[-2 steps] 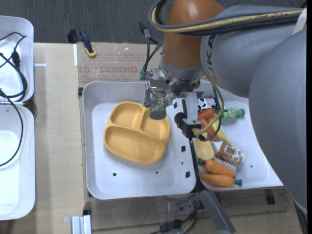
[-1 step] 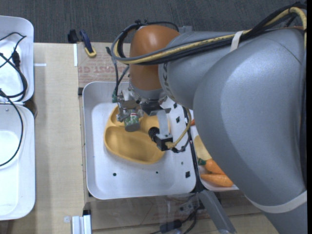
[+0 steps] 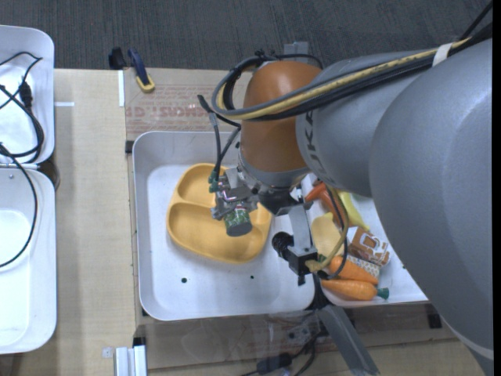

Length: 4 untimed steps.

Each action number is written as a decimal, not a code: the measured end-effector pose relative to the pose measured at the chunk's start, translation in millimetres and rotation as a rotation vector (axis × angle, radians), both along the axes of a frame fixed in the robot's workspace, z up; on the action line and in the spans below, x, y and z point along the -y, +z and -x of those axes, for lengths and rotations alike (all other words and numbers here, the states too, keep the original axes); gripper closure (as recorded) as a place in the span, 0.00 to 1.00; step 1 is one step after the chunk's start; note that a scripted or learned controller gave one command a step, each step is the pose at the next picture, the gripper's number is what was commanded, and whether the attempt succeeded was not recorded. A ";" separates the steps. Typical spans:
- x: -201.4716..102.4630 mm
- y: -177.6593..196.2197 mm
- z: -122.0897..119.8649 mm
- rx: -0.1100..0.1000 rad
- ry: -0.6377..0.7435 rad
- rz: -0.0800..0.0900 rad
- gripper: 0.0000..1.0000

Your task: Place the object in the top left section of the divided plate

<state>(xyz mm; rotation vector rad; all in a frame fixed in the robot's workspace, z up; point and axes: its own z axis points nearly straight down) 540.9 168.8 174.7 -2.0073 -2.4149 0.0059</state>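
Divided plate [image 3: 196, 229] in the bin [image 3: 203, 300], directly beneath the gripper [image 3: 235, 210], finger state impossible to tell.

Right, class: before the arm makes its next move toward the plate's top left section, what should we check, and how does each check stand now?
1. Divided plate lies flat in the white bin: ok.
2. Top left section free of items: ok, what shows looks bare.
3. Gripper above the plate: ok.
4. Object held between the fingers: cannot tell.
5. Carrots and other food at the bin's right lie apart from the plate: ok.
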 end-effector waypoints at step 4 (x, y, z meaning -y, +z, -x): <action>-47.2 -64.9 -107.2 0.003 -0.254 0.001 1.00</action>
